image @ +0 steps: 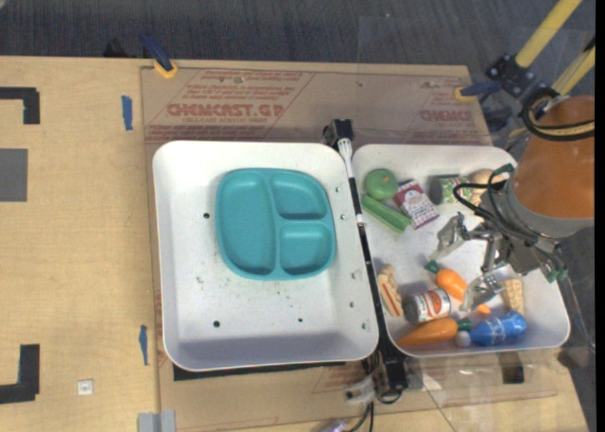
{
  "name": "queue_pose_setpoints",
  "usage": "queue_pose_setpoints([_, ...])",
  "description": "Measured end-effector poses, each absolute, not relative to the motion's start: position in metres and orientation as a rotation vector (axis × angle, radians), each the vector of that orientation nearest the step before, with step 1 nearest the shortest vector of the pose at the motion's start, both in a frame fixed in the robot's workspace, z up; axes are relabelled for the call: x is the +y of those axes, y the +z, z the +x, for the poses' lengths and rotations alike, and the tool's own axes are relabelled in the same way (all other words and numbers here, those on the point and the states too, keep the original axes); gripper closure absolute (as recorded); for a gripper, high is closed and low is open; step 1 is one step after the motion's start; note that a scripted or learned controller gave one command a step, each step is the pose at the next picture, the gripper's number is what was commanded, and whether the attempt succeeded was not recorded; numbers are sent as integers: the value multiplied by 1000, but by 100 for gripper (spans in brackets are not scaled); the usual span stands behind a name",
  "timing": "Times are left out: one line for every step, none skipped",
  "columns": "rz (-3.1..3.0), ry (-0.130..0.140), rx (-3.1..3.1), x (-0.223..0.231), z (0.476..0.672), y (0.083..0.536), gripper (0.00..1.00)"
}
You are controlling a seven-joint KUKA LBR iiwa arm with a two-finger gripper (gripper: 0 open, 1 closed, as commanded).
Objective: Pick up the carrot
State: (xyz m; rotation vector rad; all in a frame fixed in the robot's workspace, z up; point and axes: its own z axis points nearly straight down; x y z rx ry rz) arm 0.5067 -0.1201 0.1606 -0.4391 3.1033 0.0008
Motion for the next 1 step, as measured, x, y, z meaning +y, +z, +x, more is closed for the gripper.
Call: queue_pose_setpoints([-211, -3, 3118, -127, 500, 99, 0])
